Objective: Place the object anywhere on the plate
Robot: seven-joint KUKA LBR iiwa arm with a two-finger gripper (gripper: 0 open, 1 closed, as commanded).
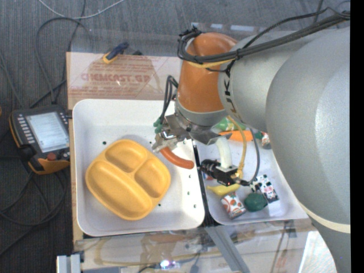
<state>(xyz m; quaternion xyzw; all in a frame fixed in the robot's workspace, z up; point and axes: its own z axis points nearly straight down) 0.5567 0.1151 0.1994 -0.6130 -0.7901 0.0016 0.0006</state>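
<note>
The end effector (168,143) is clamped on an orange sausage (176,157), which hangs just below it; the yellow plate (128,178) lies lower left of it.

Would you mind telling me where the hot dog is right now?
The hot dog is in the left bin, near its right wall, just right of the yellow plate and right below the tool.
</note>
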